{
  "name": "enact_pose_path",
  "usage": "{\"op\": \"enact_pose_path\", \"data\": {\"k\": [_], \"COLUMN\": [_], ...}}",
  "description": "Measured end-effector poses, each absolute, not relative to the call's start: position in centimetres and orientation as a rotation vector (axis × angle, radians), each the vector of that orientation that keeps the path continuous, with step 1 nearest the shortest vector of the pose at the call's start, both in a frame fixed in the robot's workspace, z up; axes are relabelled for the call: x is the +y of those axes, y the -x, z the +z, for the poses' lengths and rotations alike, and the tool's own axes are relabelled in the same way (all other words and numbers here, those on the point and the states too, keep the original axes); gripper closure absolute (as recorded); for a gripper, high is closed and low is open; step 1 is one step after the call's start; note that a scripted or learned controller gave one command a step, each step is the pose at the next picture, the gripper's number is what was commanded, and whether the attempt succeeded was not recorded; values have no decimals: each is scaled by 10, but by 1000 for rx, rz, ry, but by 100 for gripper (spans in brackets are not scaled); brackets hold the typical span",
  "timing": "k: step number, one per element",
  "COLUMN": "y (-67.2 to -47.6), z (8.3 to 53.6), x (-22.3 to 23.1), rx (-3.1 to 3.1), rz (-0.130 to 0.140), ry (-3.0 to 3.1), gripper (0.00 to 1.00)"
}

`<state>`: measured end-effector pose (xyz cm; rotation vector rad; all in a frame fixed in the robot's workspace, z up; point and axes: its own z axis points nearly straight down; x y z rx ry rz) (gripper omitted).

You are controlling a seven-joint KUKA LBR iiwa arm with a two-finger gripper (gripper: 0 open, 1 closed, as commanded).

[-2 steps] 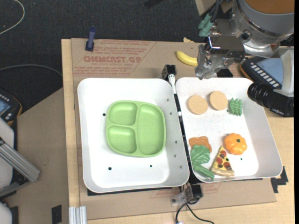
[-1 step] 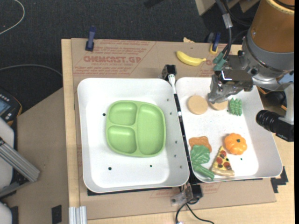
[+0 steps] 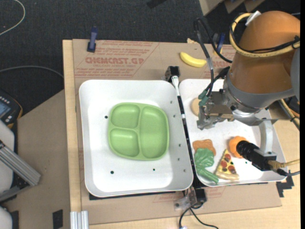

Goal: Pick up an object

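Over the right bin (image 3: pixel 271 175), the arm's pincer (image 3: pixel 206 123) points down.

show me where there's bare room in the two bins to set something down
Left bin: a bare white strip on every side of the green divided plate, widest along the near edge. Right bin: crowded, with the gripper overhead and toy pizza slice, green toy and orange toy in front.

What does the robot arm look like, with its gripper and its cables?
The arm is grey, with a wide, rounded orange band above the wrist. The gripper is a small block of dull grey metal with a green part on its side. Black and yellowish cables loop around the wrist.
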<state>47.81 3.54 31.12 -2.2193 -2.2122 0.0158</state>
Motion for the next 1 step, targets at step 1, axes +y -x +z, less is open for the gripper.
{"op": "enact_pose_path", "data": {"k": [1], "y": [-480], "z": [486], "x": [116], "rx": [-2239], "rz": [-32], "ry": [2217], "gripper": [100]}}
